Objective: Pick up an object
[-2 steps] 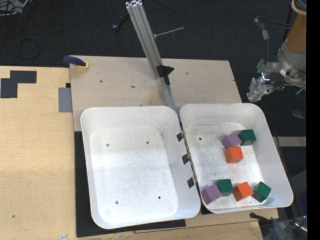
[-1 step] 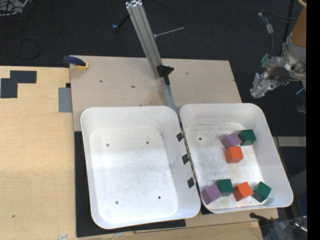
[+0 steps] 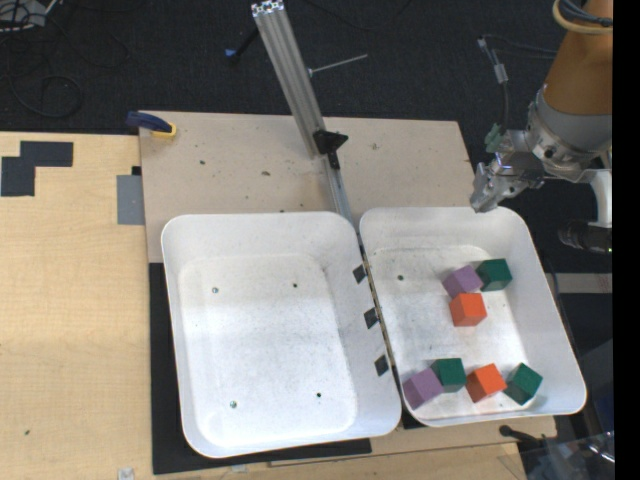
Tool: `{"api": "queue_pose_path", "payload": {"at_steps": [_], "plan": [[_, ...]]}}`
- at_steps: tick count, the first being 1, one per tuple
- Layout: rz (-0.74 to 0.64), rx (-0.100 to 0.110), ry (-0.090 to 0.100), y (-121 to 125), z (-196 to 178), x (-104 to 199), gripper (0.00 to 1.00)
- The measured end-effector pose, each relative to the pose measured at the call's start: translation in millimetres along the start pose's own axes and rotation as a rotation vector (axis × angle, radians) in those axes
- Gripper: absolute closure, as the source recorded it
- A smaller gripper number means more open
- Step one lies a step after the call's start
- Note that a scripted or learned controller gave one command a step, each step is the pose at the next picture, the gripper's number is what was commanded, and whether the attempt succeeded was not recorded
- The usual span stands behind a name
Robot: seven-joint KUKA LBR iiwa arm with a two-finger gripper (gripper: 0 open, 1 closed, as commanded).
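Seven blocks lie in right bin [image 3: 545, 268]; pincer [image 3: 487, 194] state unclear.

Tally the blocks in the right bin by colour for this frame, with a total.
Purple blocks: 2
Green blocks: 3
Orange blocks: 2
Total: 7, all in the right bin.
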State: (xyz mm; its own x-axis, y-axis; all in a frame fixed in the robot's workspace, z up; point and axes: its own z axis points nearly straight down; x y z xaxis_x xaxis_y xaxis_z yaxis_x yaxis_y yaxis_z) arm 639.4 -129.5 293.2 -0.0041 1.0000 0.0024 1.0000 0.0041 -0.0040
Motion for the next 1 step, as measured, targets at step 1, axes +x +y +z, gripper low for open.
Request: {"api": "queue_pose_path", "payload": {"at_steps": [1], "plan": [[0.001,0.002,0.0,-19.6,17.1,41.2,1.0]]}}
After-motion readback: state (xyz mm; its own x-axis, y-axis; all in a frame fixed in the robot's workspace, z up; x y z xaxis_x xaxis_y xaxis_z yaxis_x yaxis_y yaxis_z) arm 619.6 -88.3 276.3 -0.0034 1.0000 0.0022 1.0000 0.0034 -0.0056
